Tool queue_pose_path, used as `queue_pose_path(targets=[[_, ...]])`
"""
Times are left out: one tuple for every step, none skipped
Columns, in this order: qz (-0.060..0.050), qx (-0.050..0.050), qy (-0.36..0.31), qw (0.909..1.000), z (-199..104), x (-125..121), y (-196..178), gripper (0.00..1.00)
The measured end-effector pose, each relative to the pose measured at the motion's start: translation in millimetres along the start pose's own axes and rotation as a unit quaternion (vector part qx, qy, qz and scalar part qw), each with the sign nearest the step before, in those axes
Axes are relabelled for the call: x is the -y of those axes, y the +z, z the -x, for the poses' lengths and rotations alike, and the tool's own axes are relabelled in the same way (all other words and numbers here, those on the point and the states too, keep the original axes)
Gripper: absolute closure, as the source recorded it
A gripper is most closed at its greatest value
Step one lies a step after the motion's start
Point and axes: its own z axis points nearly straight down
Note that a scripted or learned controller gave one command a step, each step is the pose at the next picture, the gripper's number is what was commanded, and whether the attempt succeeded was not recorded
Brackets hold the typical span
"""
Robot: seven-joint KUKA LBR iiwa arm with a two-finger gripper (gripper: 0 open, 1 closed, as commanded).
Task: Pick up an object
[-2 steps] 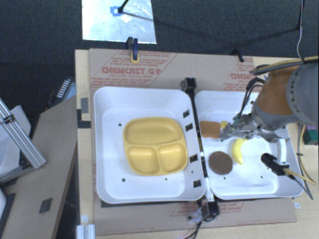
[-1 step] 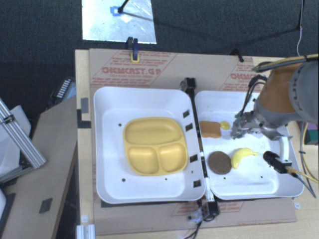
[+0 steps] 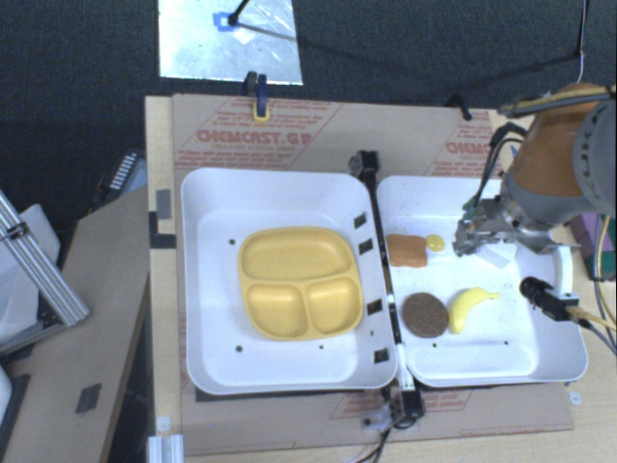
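Pincer (image 3: 469, 236) tips indistinct, arm (image 3: 559, 162) edge-cropped

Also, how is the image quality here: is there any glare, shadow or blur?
Camera view: even, soft light; glare on the foil sheet beyond the bench; faint shadows under the yellow tray and banana; the gripper area is soft, its small parts unclear.

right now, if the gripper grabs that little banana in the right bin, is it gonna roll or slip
The banana is curved and lies flat, so it would probably pivot rather than roll. Its skin looks smooth and plastic-like, so a grip may slip toward the tapered ends. It seems small and likely light.
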Motion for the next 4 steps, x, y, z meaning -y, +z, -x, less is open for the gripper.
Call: queue_pose_path(targets=[[0.001, 0.000, 0.000, 1.0000, 5.3, -5.5, -45.6, 1.00], [0.001, 0.000, -0.001, 1.0000, -3.5, -12.0, -96.8, 1.00], [-0.001, -0.001, -0.002, 1.0000, -58.7, 1.5, -103.5, 1.00], [-0.002, -0.001, -0.002, 1.0000, -101.7, 17.6, -105.6, 1.00]])
